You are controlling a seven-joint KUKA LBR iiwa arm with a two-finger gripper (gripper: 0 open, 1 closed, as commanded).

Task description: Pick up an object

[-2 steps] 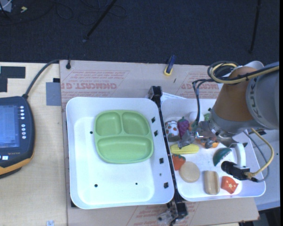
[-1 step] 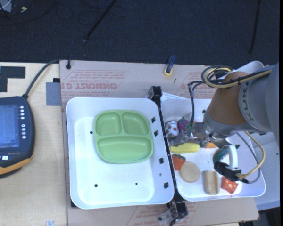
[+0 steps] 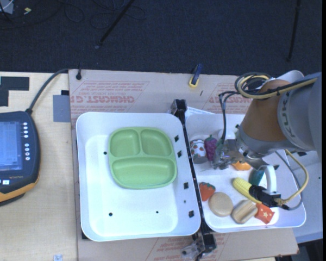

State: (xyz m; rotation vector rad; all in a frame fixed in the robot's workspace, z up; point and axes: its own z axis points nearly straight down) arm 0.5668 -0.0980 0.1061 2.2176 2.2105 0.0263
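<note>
Cardboard bench, glossy white bins (image 3: 92, 200), moulded green tray (image 3: 142, 157), gripper (image 3: 224, 159) state unclear

Two bins side by side on bench. Left bin (image 3: 98, 211): divided plate (image 3: 142, 157) lying in upper half. Right bin (image 3: 293, 219): grapes (image 3: 211, 145) and small round toy (image 3: 198, 148) at upper left, strawberry (image 3: 206, 191) against left wall, corn (image 3: 243, 187) mid-bin, round bun (image 3: 221, 204) and bread roll (image 3: 243, 211) along near edge. Arm (image 3: 277, 118) over right bin's upper right. Pendant (image 3: 11, 154) left of bins.

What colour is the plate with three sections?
Light green; the plate shows clearly in the camera view, in the left bin.
</note>
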